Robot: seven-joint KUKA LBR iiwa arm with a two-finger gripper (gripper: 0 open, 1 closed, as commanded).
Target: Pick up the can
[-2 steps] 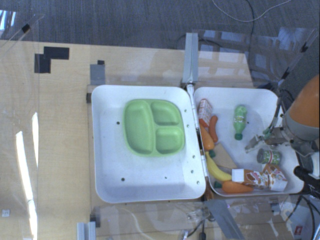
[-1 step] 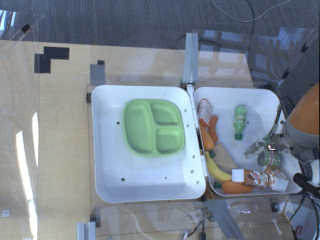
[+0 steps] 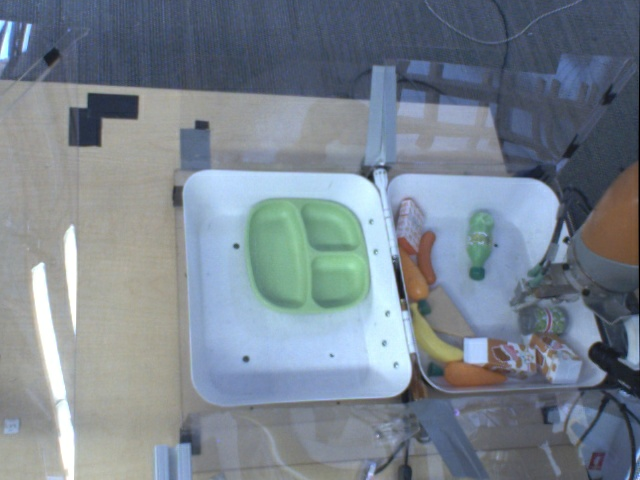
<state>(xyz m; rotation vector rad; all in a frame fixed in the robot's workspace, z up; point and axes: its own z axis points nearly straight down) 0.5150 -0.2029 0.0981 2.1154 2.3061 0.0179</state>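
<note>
Bench, two white bins side by side.

Left bin (image 3: 210, 298): holds one green divided plate (image 3: 307, 255), lying flat near the middle, clear of the walls. It looks like a drop-off spot, kept apart from the clutter.

Right bin (image 3: 520, 190): holds the loose stock.
- Green bottle (image 3: 480, 243), lying on its side in the middle toward the far wall, cap pointing to the near edge.
- Red-and-white packet (image 3: 409, 218) against the left wall, with a small sausage (image 3: 428, 248) and an orange piece (image 3: 413, 278) just below it.
- Banana (image 3: 432, 337) along the left wall toward the near corner; a carrot (image 3: 473, 374) against the near wall.
- White block (image 3: 475, 350) and a printed carton (image 3: 535, 358) lying flat along the near wall.
- Can (image 3: 546, 319), green-labelled, at the right side of the bin near the right wall, just above the carton and apart from the bottle. It seems to stand with its top up, though this is hard to read.

Arm: enters over the right wall, orange band at the picture's edge. Gripper (image 3: 542, 290) hangs directly above the can, its metal parts just over the can's top. Whether the gripper is spread or closed cannot be told, and no contact with the can is evident. Judgement: placed for a straight descent onto the can; the carton close by may crowd the grasp.
</note>
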